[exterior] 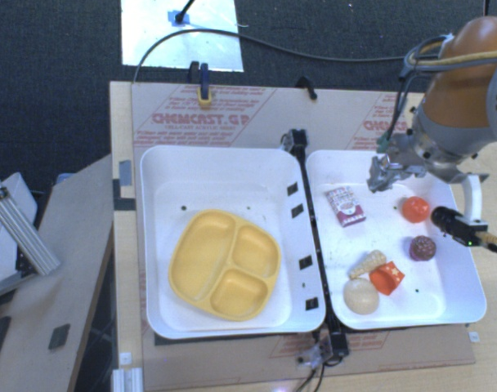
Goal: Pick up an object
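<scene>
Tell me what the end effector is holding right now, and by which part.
Nothing. The end effector hangs over the right bin with no object between its fingers; the food packet lies apart.

Bright, even overhead light, glare on the white bins (232,158), soft shadows, slight blur.
</scene>
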Motion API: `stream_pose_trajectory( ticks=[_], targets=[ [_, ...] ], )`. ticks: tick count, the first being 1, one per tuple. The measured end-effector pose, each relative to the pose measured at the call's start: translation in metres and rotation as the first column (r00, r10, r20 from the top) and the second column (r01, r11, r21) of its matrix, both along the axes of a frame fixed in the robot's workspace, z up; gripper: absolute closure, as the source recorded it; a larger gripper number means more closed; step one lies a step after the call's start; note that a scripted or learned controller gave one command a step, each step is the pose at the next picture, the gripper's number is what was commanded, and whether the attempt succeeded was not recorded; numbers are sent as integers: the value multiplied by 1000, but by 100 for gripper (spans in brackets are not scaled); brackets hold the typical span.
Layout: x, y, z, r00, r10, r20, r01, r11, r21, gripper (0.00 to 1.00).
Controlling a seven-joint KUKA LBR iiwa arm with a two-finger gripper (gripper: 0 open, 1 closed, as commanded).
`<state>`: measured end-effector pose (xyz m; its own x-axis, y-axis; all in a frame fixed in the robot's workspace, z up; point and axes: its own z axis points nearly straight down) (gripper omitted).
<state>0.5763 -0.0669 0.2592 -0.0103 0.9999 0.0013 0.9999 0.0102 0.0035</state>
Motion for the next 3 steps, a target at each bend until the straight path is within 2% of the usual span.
stream_pose_trajectory(
  ticks=[1, 2, 3],
  targets=[
    [5, 49, -15, 1000, -1, -3, 1, 1000, 0, 100],
    [11, 110, -12, 1000, 0, -1, 0, 1000, 1, 100],
    [27, 157, -11, 1000, -2, 0, 2, 1000, 0, 100]
  ],
)
